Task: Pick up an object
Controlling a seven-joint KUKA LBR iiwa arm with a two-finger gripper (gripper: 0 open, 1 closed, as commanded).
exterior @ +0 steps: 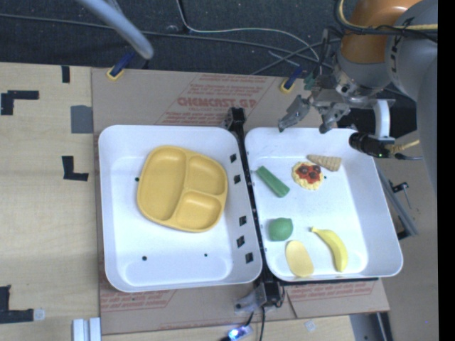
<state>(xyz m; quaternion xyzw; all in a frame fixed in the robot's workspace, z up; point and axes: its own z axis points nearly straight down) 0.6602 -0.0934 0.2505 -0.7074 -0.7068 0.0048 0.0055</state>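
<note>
Along the right bin's near edge: yellow oval piece, banana, green lump. Mid-bin: green stick, small pizza, cone by the far edge. Left bin: yellow divided plate. Above the right bin's far edge: gripper, fingers spread wide, holding nothing, arm angled in from the far right corner.
</note>
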